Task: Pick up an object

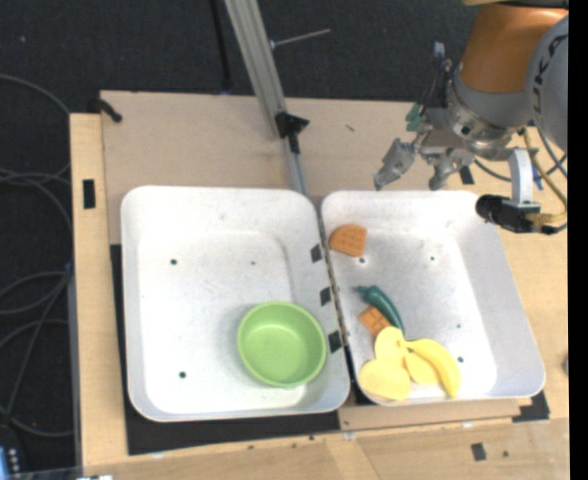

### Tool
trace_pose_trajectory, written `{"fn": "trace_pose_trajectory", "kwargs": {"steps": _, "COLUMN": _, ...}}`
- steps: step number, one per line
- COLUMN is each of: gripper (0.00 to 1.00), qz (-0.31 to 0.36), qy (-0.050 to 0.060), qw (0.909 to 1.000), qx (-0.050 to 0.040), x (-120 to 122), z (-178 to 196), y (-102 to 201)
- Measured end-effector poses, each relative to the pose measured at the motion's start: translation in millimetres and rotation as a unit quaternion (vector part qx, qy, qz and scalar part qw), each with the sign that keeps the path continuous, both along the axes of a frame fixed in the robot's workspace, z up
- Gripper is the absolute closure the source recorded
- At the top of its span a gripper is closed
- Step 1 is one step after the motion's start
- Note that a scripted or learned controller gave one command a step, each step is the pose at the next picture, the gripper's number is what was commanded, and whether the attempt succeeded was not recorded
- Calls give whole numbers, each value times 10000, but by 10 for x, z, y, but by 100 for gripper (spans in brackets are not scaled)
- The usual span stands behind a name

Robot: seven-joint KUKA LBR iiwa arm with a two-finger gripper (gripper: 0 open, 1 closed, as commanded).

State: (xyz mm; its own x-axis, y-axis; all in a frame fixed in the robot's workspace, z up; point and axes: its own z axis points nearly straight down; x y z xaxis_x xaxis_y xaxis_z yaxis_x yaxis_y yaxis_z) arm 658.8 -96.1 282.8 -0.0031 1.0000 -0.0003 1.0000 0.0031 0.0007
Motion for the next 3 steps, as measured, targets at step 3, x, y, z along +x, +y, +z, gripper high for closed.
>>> {"fn": "trace_pose_trajectory", "kwargs": {"steps": 3, "gripper": 0, "qz": -24, "qy": 31, "qw": 10000, "qx": -8, "x": -12, "z": -1272, "y": -17}}
